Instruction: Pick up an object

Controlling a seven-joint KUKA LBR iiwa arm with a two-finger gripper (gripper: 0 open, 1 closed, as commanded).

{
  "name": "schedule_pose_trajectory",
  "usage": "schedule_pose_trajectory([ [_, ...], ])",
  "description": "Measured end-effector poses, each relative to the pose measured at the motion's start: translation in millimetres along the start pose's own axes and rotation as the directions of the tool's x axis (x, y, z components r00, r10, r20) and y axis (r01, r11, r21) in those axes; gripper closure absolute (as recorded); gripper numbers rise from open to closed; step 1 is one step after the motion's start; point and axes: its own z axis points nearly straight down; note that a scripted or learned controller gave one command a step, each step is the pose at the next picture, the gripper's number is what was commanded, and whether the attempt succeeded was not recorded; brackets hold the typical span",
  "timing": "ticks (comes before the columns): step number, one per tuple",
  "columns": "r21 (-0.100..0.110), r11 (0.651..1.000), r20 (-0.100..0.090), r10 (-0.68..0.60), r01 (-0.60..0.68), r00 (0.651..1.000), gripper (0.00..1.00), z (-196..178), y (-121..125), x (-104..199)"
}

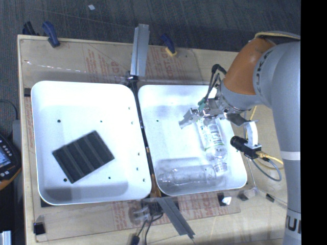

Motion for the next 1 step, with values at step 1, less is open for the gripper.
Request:
schedule_pose_trajectory([
  [1,0.002,1.0,-0.001,0.031,-0.031,1.0,0.0,26.3,-9.6,1.4],
])
